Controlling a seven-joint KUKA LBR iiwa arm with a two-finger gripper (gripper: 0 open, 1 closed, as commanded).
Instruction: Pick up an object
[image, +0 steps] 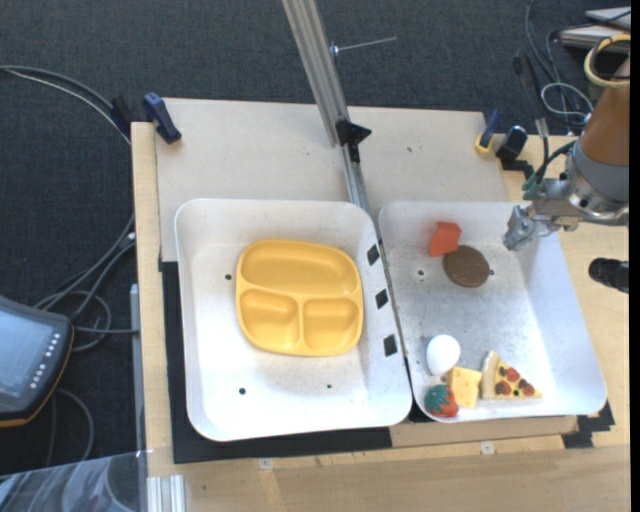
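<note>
Camera view: round brown, perhaps cookie-like, object (466, 268).

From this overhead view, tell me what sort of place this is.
Probably a robot lab's pick-and-place test bench: two white bins on a plywood benchtop, toy food such as a pizza slice, and loose cables on dark carpet.

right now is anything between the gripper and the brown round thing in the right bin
Nothing visible. The gripper hangs near the right bin's upper right, and the brown disc lies just to its lower left across bare bin floor. The orange block sits beside the disc, off that line.
</note>
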